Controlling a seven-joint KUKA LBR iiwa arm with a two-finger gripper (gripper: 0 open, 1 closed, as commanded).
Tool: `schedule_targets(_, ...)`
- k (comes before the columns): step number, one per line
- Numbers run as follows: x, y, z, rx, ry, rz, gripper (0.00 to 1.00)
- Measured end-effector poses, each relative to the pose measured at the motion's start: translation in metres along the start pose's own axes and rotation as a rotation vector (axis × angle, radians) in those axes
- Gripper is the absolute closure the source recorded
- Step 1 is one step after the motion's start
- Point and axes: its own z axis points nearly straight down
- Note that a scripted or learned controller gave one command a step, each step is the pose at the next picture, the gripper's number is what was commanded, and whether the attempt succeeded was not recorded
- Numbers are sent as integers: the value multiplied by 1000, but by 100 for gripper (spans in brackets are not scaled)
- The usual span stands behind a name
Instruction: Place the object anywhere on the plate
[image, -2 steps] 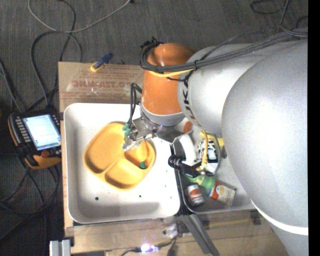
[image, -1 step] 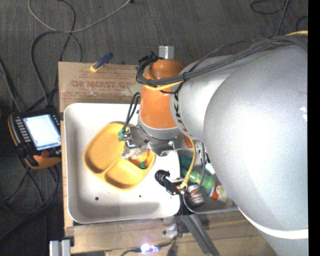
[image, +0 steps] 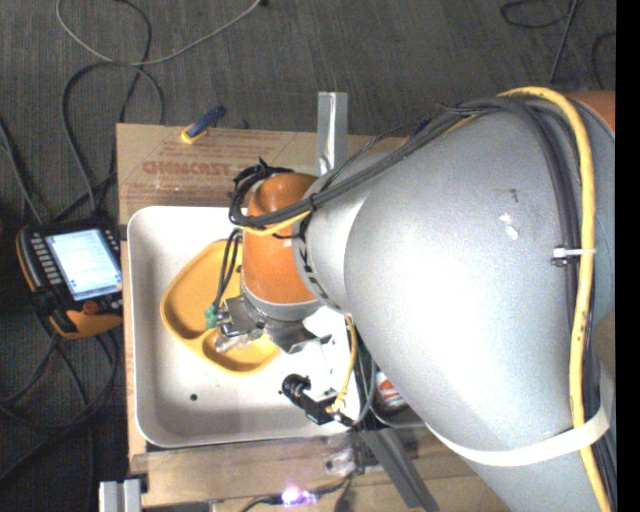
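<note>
Half guessing here: gripper (image: 232, 335) low over yellow plate (image: 190, 290) in white bin (image: 150, 400), jaws impossible to tell, might release nothing or nudge plate sideways.

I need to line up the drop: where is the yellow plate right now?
In the camera view, the yellow plate lies in the left half of the shallow white bin, partly covered by the arm's orange wrist band.

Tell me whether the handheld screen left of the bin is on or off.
On. The handheld screen glows pale blue-white with lines of content, lying on the dark floor left of the white bin.
</note>
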Motion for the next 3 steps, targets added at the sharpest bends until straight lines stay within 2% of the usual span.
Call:
schedule_targets(1, 0, -1, 0, 5, 1, 2, 0)
schedule_targets(2, -1, -2, -8, 7, 1, 2, 100)
schedule_targets(3, -12, 1, -5, 2, 0, -24, 100)
